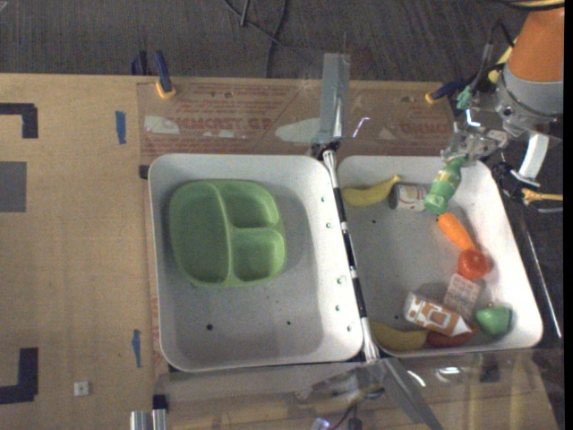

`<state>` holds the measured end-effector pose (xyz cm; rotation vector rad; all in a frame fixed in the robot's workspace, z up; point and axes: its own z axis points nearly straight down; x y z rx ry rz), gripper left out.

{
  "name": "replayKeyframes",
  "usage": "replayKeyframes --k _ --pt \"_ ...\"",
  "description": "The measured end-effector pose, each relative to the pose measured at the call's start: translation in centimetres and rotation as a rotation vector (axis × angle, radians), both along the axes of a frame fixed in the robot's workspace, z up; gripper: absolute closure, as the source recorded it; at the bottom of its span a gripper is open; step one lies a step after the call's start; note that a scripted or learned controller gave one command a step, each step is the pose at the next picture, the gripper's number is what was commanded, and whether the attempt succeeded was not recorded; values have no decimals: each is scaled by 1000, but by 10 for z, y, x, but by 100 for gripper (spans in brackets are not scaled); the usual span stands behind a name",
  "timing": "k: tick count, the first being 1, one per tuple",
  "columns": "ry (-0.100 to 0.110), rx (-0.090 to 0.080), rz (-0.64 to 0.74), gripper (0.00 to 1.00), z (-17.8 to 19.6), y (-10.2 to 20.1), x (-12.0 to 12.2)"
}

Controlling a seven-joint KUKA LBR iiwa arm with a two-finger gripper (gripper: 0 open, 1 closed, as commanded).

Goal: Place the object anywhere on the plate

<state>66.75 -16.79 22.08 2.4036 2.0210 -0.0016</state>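
I read the green bottle (443, 186) as the object in play: it hangs tilted at the back of the right bin (528, 330), neck up, directly under the gripper (467, 150). Its top sits between the fingers, so I take the gripper as closed on it, narrow. Its lower end is just beside a small white can (410, 197) lying on its side.

The plate (228, 231) is green, three compartments, flat in the left bin (304, 348), toward that bin's left-back part. Well apart from the bottle, with the divider between the bins in the way.

Rest of the right bin, as I see it: a banana (369, 193) at the back left corner, touching or nearly touching the can. An orange carrot (455, 230) near the middle right, a red-orange round piece (474, 263) just below it. At the front: a small carton (433, 314), a second banana (398, 336), a green pepper-like piece (494, 319).

Arm (537, 52) enters from upper right, orange band showing.
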Motion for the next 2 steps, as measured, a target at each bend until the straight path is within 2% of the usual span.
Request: replayKeyframes --k 1,2 --pt "1 2 376 100 -63 54 0" --pt "1 2 458 100 -58 52 -5"
